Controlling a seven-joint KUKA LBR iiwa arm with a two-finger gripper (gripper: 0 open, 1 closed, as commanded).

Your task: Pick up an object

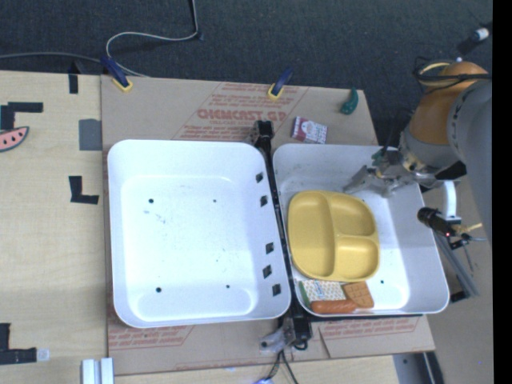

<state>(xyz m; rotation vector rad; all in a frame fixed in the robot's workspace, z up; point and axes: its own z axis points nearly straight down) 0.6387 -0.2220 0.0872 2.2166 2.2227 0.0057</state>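
The yellow tray (332,235) lay flat in the right bin (416,290), half covering some packets (340,294) at the near wall, likely just as it had landed. The gripper (370,176) hung low over the bin's far corner, just beyond the tray's rim; its jaws stood apart, holding nothing.

Dark carpet floor (320,22), pale wood bench (48,246), cardboard sheet (224,110) w/ clamps

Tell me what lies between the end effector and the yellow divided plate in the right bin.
In the camera view, bare white bin floor separates the end effector from the yellow divided plate.
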